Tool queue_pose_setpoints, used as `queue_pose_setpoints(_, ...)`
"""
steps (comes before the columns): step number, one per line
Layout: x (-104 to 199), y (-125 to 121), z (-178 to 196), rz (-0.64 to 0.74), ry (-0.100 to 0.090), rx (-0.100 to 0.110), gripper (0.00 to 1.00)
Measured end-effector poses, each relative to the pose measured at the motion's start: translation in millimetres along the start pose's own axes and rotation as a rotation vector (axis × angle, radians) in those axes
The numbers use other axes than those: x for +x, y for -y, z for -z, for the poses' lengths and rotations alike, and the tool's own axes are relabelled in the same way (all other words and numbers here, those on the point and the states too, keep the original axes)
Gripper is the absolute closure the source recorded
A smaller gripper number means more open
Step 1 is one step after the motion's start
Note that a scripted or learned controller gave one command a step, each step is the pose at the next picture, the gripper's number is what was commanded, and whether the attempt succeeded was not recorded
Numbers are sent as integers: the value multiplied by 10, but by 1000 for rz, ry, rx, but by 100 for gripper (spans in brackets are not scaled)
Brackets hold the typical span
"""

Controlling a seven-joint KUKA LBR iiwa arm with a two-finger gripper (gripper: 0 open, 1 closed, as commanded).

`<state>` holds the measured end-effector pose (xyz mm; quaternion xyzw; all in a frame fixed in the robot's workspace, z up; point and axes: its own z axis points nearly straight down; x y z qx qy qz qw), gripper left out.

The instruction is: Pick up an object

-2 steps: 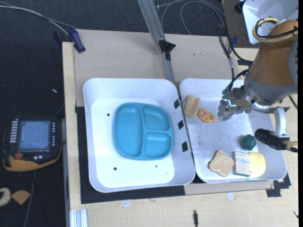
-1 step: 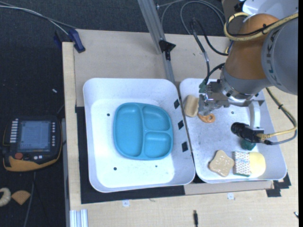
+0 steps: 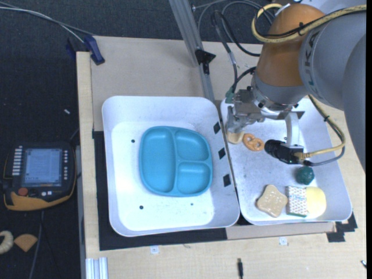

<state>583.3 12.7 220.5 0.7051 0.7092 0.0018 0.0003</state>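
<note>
cracker [image 3: 272, 200] in right bin [image 3: 337, 156], gripper [image 3: 237, 127] beside pretzel [image 3: 252, 142]

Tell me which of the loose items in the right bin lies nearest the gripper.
The small orange pretzel-shaped piece, just beside the gripper at the bin's upper left. The tan cracker, patterned sponge, yellow round and green ball lie further down.
</note>
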Motion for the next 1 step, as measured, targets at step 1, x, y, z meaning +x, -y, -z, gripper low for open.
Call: queue_pose_setpoints(1,463,-252,122,0,0,-1,100)
